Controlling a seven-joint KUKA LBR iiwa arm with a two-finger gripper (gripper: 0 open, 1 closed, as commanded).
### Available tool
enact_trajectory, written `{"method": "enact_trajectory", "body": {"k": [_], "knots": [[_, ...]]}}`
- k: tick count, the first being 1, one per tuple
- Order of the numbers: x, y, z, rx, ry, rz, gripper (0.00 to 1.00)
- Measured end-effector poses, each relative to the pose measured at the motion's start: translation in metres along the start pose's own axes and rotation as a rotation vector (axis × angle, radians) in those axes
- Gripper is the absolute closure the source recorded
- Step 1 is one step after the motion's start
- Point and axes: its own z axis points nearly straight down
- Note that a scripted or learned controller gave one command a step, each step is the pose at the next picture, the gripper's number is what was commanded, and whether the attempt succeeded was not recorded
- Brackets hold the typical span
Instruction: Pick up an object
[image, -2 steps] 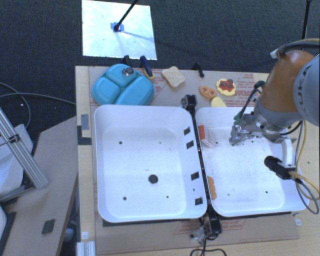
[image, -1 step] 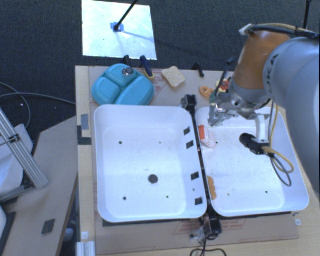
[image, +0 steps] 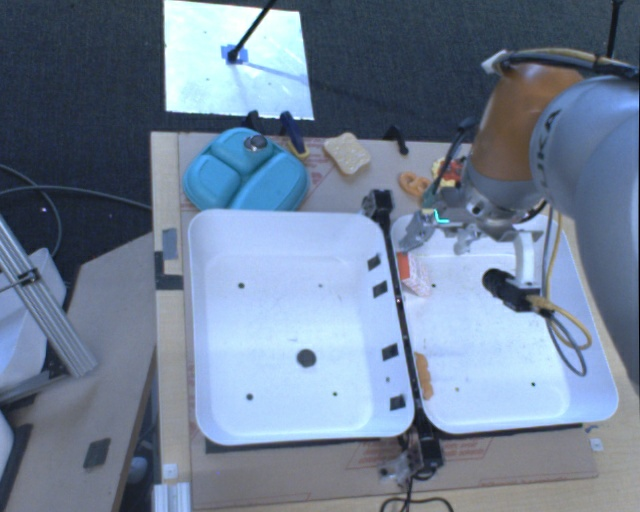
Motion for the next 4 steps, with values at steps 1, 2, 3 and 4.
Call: {"method": "enact_trajectory", "body": {"k": [1,2,3,4], "knots": [[-0.063,0.034,0.063,-0.002,-0.003,0.006,0.0],[-0.138,0.005,0.101,-0.001,-0.001,0.008,0.0],[-0.135,0.009,0.086,-0.009,-0.005,-0.001,1.0],[0.033,0.012,-0.006,-0.01,0.008,-0.015,1.0]]}}
